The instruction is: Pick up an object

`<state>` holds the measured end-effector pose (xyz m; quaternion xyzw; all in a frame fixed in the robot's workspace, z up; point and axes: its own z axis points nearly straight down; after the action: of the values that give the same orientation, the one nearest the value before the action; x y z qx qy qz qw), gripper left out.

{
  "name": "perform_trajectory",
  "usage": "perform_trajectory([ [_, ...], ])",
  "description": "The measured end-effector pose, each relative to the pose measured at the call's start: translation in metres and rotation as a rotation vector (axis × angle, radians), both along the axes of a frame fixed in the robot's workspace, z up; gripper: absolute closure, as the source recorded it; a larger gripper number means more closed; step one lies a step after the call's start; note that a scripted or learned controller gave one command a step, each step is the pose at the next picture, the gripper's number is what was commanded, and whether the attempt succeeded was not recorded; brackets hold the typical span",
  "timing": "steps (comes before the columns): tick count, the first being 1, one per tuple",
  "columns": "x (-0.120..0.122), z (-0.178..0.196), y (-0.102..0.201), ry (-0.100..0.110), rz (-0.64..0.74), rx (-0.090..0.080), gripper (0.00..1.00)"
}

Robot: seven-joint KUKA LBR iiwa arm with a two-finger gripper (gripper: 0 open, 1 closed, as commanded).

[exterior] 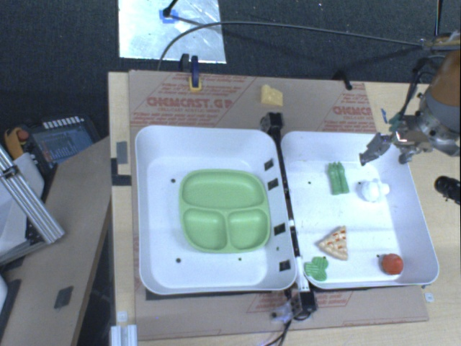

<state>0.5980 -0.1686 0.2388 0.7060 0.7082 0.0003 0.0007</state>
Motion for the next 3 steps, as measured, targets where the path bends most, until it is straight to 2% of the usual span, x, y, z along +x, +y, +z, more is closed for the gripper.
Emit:
perform_trajectory([
  [1, -0.009, -0.053, 0.005, 0.004, -0.002, 0.001, 0.0],
  [2, -0.008, -0.114, 0.0, 0.004, -0.002, 0.001, 0.0],
  [3, -0.001, -0.117, 0.0, -0.021, 0.002, -0.005, 0.0],
])
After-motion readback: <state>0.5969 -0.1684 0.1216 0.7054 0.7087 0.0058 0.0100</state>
